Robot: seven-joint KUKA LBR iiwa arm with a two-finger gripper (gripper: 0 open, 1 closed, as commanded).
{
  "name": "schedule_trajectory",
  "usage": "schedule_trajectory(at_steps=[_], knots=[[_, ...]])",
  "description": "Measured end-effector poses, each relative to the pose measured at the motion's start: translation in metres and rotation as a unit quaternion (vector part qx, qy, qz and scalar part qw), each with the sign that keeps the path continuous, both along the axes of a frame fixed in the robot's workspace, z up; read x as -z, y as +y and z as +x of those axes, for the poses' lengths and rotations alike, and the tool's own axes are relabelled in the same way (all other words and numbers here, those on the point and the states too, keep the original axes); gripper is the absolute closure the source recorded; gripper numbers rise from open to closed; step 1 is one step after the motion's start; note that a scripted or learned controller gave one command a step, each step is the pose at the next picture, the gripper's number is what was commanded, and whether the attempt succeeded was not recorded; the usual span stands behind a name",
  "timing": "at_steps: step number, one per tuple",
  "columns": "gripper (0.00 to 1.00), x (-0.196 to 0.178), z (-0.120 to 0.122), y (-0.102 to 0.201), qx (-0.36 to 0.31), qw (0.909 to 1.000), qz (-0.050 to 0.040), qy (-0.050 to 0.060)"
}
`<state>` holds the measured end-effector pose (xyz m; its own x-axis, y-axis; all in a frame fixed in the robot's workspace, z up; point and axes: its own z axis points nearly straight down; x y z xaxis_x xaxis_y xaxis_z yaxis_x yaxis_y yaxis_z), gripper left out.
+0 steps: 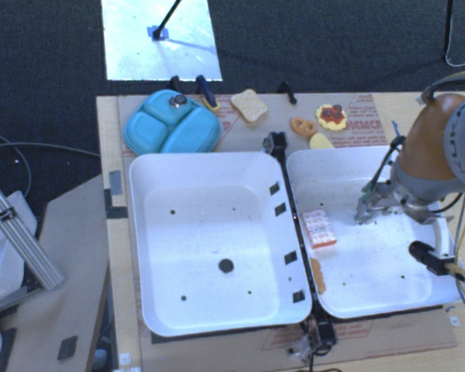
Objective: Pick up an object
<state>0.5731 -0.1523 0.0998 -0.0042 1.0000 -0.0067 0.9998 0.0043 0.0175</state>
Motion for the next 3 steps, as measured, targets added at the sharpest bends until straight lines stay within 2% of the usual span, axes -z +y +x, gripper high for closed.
schedule_trajectory(at_steps=[1, 2, 3], knots=[[1.0, 0.013, 0.044, -0.056, 0.002, 1.0, 0.0026, 0.005], [1.0, 0.013, 0.099, 0.011, -0.004, 1.0, 0.0034, 0.004], [1.0, 0.013, 0.015, 0.052, 0.001, 1.0, 0.0033, 0.006]])
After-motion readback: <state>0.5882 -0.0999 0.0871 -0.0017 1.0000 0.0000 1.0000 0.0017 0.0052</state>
